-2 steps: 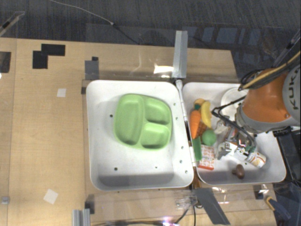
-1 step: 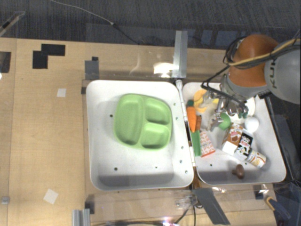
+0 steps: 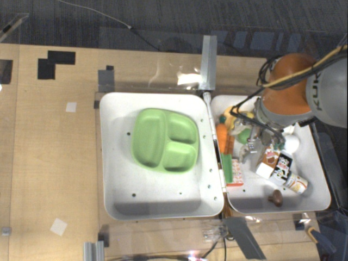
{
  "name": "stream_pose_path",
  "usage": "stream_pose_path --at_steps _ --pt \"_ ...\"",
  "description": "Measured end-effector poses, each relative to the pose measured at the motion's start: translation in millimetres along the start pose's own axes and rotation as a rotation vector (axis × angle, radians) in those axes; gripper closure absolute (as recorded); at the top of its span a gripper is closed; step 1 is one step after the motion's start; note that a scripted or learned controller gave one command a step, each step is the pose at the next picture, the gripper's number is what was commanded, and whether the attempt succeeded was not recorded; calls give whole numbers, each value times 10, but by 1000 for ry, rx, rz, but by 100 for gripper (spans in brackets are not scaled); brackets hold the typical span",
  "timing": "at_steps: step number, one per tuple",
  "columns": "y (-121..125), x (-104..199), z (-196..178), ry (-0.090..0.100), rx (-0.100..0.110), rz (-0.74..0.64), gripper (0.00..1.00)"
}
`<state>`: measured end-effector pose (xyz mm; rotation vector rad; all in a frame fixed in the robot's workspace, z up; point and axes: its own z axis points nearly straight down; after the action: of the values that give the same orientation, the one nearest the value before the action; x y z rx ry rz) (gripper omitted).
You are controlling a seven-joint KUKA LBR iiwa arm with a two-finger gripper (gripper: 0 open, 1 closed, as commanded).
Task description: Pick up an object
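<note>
- Gripper point(image 3: 255, 148) of the grey arm with the orange band point(image 3: 288, 88) hangs low inside the right white bin point(image 3: 318, 192), over the clutter near that bin's middle; whether it is spread or pressed together cannot be told from this slanted view, since its metal tip blends with what lies under it.
- Nothing can be seen pinched in it.
- Several small things lie in the right bin, any of which could serve the task:
- a small white carton with black and brown print point(image 3: 274, 165) lies tilted just right of the gripper tip, close enough that contact cannot be ruled out;
- a small printed cylinder with a pale end point(image 3: 296, 184) lies beside that carton, toward the bin's near right corner;
- a dark brown rounded lump point(image 3: 277, 198) sits near the front wall, apart from the gripper;
- a flat green and red packet point(image 3: 232, 170) lies along the bin's left wall, just left of the gripper;
- an orange carrot-shaped piece point(image 3: 222, 137) lies above that packet, beside the same wall.
- A green plastic divided tray point(image 3: 165, 139) rests in the left white bin point(image 3: 117, 194), well apart from the gripper.
</note>
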<state>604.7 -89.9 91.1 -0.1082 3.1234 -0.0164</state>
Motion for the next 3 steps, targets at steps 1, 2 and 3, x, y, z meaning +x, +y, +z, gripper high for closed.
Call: stream_pose_path --at_steps 1,2,3 --pt "-64 760 -24 -4 -7 -5 0" --pt "-198 -121 19 -2 -9 52 0" --pt "25 -35 8 -2 -8 0 0"
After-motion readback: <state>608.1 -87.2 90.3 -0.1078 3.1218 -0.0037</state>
